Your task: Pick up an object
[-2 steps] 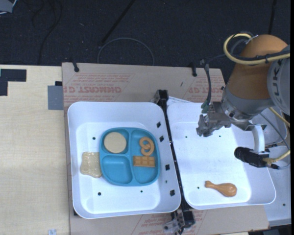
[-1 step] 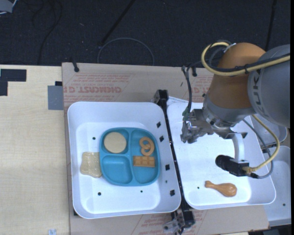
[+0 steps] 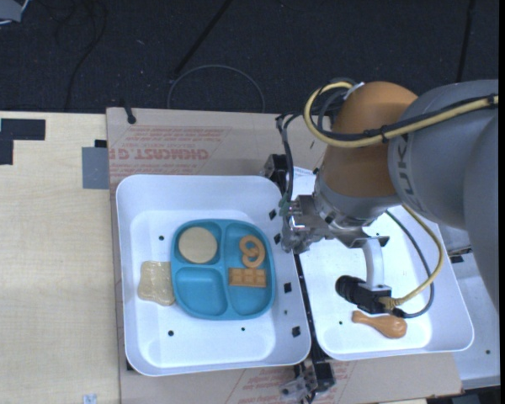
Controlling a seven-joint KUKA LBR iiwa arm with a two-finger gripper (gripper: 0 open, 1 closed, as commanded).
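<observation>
My gripper (image 3: 291, 231) hangs over the divide between the two white bins, at the right edge of the left bin (image 3: 143, 200). A blue compartment tray (image 3: 209, 297) lies in that bin. It holds a round tan biscuit (image 3: 196, 244), a pretzel-like ring (image 3: 252, 250) and a small orange waffle piece (image 3: 247, 278). A pale bread-like piece (image 3: 156, 282) lies just left of the tray. In the right bin (image 3: 442, 310), an orange drumstick-shaped object (image 3: 381, 322) rests near the front, below the arm.
The large grey and orange arm (image 3: 379, 154) covers the back of the right bin. Brown cardboard (image 3: 177, 146) lies under both bins, with the wooden bench (image 3: 42, 251) to the left. Yellow cable loops around the wrist.
</observation>
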